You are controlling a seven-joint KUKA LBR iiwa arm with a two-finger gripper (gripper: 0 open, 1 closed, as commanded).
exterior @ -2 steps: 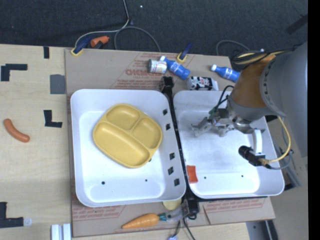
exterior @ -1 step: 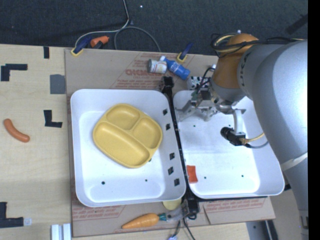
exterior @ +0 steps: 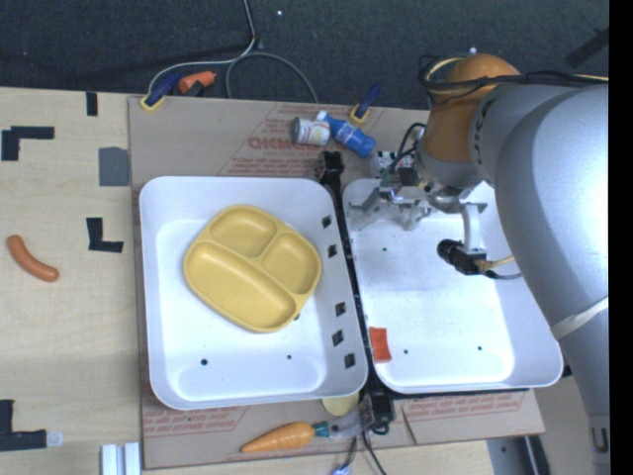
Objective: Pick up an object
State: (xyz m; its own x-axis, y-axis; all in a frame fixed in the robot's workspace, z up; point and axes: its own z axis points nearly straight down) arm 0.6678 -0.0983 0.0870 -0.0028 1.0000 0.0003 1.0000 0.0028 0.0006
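- Camera view: the gripper (exterior: pixel 407 198) hangs low over the right bin (exterior: pixel 495 359), toward its twelve-o'clock rim; I cannot tell its state.
- Nothing shows as lifted, so the pick looks not yet done.
- The nearest candidate, a small orange block (exterior: pixel 379 343), lies at the bin's seven o'clock.
- The yellow divided plate (exterior: pixel 253 266) sits in the left bin (exterior: pixel 163 364).

The grey arm (exterior: pixel 554 186) comes in from the right, its thick rounded body filling much of that side, with the orange band (exterior: pixel 465 107) sitting above the wrist near the top. Below the band the wrist narrows into the gripper (exterior: pixel 410 206), a cluster of metal parts and cables pointing down and leftward. A black cable loops out from its right side.
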